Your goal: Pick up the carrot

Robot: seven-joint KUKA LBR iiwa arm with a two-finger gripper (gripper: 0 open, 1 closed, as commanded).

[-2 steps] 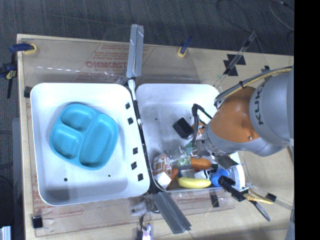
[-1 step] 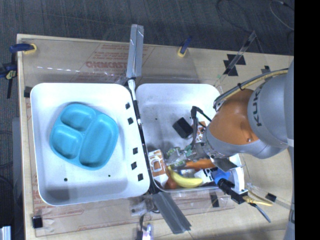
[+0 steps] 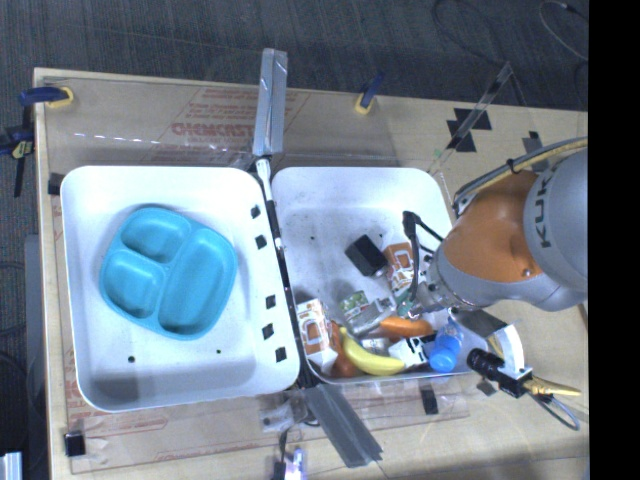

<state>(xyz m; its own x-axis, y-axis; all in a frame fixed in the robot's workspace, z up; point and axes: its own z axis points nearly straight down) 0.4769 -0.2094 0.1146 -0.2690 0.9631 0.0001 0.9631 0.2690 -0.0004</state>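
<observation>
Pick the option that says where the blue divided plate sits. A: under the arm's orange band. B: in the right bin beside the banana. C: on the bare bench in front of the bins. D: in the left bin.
D: the blue divided plate lies on the floor of the left bin, apart from the carrot and banana in the right bin.

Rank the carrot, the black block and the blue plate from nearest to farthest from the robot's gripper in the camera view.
Measured from the gripper:
1. Carrot, just below it, in the right bin's lower corner.
2. Black block, up and left, mid right bin.
3. Blue plate, far left, in the left bin.
</observation>
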